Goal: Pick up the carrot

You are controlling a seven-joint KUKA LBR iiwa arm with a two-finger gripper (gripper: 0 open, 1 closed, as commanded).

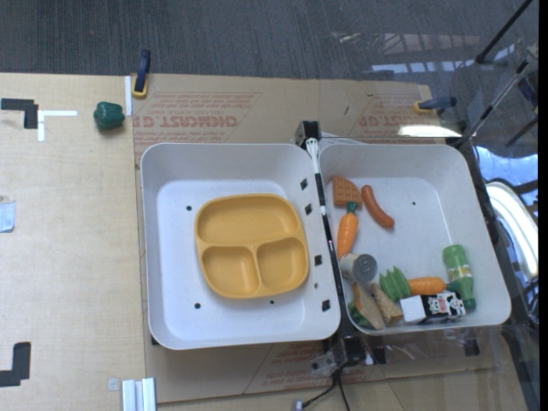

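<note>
Here, line by line:
Carrot (346, 232): lies in the right bin (479, 197), hard against its left wall, orange body running down and a little left, green top towards the far side.
Carrot's neighbours: a brown waffle (345, 191) just beyond its green top; a red sausage (378, 207) close on its right, not touching; a grey can (360, 268) just below its tip.
Gripper: whether it is open or closed cannot be told, and nothing grips or touches the carrot.
Right bin, near side: green leaves (395, 282) joined to an orange piece (425, 286), perhaps a second carrot; a green bottle (458, 270) by the right wall; a cow-print carton (432, 306) lying along the near wall; tan sticks (377, 303) at the near left corner.
Left bin (163, 255): one yellow plate (253, 245) with three compartments, sitting about in the middle, its compartments bare.
Bins: side by side, touching along the shared wall.
Bench (68, 272): a small green object (109, 116) lies to the far left, well apart from both bins.
</note>
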